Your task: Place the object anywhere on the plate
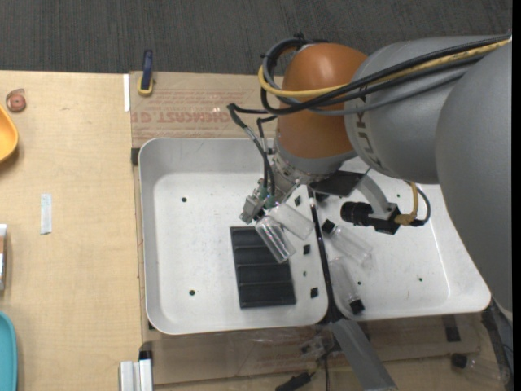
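**A:** Where's the gripper (275, 233) right now?

**B:** Low over the left bin (175, 218), right at the top edge of a dark ribbed slab (262, 269) lying flat on the bin floor. That slab looks like the object to be moved — though that's my reading. I can't tell whether the jaws are spread or pressed together; the clear parts blur into each other from this angle.

**A:** And the plate?

**B:** I can't pick one out with confidence. Something orange (5, 137) and something teal (6, 353) peek in at the far left, well apart from the bins.

**A:** So what could go wrong?

**B:** The slab lies flat and wide — a grip on one edge could slip, or tip it on lifting.
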`<state>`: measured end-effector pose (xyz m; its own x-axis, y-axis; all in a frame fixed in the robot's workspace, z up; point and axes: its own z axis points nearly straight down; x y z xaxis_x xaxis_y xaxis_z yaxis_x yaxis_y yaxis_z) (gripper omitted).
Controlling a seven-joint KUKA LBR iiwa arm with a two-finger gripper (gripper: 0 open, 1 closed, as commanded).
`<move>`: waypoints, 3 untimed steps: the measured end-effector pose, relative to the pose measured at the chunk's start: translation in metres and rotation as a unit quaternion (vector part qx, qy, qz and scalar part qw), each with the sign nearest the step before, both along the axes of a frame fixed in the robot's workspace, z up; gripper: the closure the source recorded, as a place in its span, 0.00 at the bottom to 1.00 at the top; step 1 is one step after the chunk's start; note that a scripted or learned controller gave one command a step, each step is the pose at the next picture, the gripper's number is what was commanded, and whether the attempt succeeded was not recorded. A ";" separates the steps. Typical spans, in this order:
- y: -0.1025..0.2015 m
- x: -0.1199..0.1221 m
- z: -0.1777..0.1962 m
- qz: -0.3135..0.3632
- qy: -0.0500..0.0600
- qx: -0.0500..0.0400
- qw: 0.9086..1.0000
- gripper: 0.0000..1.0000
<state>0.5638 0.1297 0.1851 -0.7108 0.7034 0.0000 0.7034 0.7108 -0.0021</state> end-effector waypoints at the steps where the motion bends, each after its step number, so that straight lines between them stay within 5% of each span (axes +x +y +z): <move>1: 0.000 0.000 0.000 0.000 0.000 0.000 1.000 0.00; 2: -0.002 0.001 0.008 -0.002 0.000 0.000 1.000 1.00; 3: -0.002 0.001 0.008 -0.002 0.000 0.000 1.000 0.00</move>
